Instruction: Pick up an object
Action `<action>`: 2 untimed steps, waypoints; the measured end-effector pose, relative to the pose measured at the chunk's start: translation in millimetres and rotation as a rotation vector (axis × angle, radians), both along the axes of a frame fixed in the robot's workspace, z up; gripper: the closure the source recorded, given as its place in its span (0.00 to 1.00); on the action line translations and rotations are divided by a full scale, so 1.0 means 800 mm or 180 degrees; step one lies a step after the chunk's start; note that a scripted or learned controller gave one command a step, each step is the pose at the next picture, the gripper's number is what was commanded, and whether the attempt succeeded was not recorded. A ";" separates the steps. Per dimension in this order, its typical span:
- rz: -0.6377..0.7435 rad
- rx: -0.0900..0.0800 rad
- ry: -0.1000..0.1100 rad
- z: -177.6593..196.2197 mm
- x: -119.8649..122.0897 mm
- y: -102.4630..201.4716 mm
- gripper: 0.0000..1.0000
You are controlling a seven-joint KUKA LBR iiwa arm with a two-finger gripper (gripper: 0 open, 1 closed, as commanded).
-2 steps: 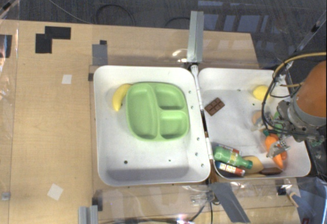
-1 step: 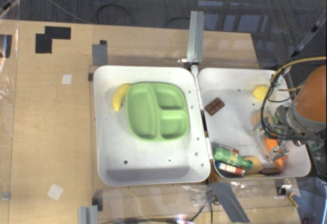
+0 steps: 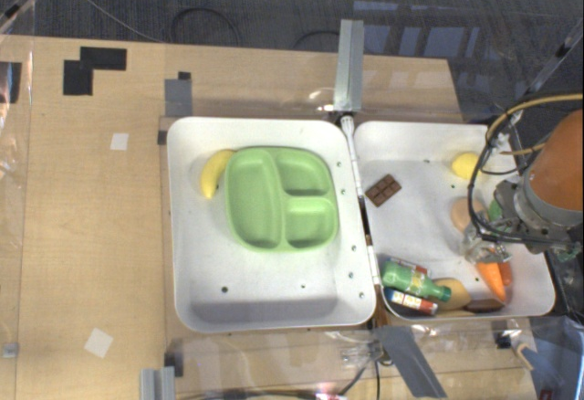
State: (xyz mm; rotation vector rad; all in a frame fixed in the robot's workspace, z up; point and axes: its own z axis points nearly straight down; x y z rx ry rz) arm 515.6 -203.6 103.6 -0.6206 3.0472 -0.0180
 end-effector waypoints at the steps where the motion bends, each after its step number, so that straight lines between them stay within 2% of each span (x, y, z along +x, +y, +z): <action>1: 0.0001 0.0002 0.0004 -0.001 0.000 0.000 0.00; 2: -0.0053 0.0010 0.0043 -0.017 -0.018 -0.001 0.00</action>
